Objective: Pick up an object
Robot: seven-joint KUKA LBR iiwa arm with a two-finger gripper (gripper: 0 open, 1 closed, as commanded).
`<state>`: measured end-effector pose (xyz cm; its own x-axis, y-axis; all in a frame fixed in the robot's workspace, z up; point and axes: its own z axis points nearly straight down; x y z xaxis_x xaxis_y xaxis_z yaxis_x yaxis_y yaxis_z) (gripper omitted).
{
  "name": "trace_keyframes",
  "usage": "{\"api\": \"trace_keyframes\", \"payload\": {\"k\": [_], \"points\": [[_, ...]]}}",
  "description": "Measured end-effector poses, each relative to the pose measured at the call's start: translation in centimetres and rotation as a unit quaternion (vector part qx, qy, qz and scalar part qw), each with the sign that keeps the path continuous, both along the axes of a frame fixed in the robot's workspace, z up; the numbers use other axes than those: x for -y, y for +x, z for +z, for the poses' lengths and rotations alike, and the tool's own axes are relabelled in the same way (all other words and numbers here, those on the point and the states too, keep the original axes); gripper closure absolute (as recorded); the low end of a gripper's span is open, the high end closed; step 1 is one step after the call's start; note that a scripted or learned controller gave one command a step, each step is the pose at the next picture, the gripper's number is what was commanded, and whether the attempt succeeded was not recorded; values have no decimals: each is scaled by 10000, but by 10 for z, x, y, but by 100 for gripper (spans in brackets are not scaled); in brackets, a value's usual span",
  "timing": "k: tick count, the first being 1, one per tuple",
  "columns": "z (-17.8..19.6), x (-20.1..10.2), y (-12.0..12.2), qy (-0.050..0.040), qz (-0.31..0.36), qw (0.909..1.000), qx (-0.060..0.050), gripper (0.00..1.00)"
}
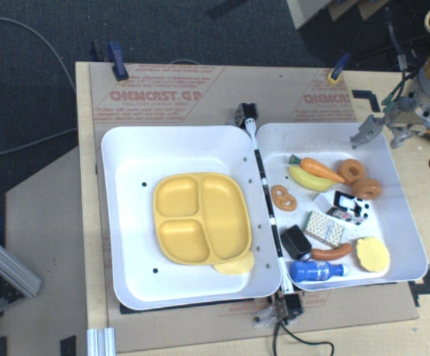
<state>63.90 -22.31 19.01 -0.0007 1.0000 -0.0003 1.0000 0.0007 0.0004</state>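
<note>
The right bin (408, 221) holds several small items: an orange carrot (321, 170) lying on a yellow banana (309, 179), two brown donuts (354, 170) (367, 189), a small pretzel ring (282, 196), a black-and-white toy (350, 208), a pale waffle block (325, 228), a black piece (296, 240), a sausage (332, 253), a blue bottle (315, 271) and a yellow round piece (373, 254). My gripper (382, 133) hangs over the bin's far right corner, open, with nothing between its fingers. It is apart from every item.
The left bin (126, 199) holds a yellow divided plate (202, 218) with a pale yellow disc (234, 265) peeking out beneath its near edge. A black clip (247, 113) joins the bins at the back. Blue clamps (116, 59) (339, 67) grip the board's far edge.
</note>
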Motion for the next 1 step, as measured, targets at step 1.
{"api": "trace_keyframes", "payload": {"k": [1], "points": [[-97, -3, -19, 25, 11, 10000, 46, 0]]}}
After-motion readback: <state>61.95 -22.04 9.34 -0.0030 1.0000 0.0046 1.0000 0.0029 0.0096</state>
